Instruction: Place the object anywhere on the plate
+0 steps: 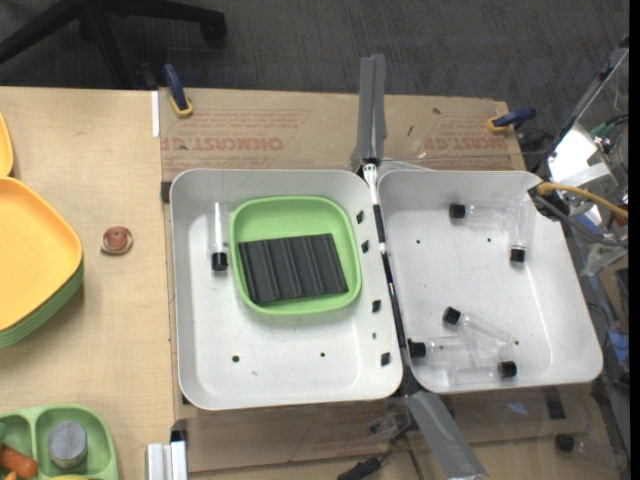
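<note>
Slippage is the chief hazard to be expected from here. A dark ribbed slab (295, 268) is seen lying flat on the green plate (245, 223), which sits in the left bin (200, 368). If that slab is taken as the task's thing, the placing is judged done. If one of the clear vials is meant instead, the work is judged not yet begun.

One capped vial (218, 238) is found in the left bin, just beside the plate's left rim and near the bin wall. Little room is left there for a grasp, so the plate could be nudged or the wall struck. Several more vials are scattered in the right bin (560, 368): one near the top (470, 211), one by the right wall (517, 233), and a loose cluster (470, 338) toward the front edge. The clustered ones lie close together, so a neighbour could be knocked or caught along with the one aimed at.

Being round, smooth and transparent, the vials are judged likely to roll away or to be squeezed out of a grip. Most of the plate is covered by the slab, so only a narrow margin is left. A vial released onto the ribs could roll over the low rim and off the plate. Whether the tool is apart or together cannot be told.
</note>
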`<state>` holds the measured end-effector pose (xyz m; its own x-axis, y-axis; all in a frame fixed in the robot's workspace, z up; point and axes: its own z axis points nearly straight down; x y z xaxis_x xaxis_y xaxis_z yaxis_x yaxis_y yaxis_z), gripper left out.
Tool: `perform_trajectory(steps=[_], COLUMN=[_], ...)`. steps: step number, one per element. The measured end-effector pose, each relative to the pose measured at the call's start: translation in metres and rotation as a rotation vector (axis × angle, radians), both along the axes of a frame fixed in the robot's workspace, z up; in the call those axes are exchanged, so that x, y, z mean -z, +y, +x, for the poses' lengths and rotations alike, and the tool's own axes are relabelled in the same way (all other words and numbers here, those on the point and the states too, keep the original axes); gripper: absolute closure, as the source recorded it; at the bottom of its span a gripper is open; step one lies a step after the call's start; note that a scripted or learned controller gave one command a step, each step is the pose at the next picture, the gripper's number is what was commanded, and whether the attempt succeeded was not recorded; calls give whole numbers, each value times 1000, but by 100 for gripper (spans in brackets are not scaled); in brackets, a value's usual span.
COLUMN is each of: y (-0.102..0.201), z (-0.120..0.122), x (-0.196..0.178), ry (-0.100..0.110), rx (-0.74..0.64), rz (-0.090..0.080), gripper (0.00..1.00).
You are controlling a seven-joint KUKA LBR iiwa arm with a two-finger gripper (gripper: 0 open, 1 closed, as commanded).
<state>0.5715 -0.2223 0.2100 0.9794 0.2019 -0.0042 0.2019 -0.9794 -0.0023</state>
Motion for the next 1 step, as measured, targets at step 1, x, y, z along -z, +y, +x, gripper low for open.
perform_trajectory(steps=[1], y=[66], z=[1], x=[-21], ry=[0], rx=[2], rz=[0], gripper=[0])
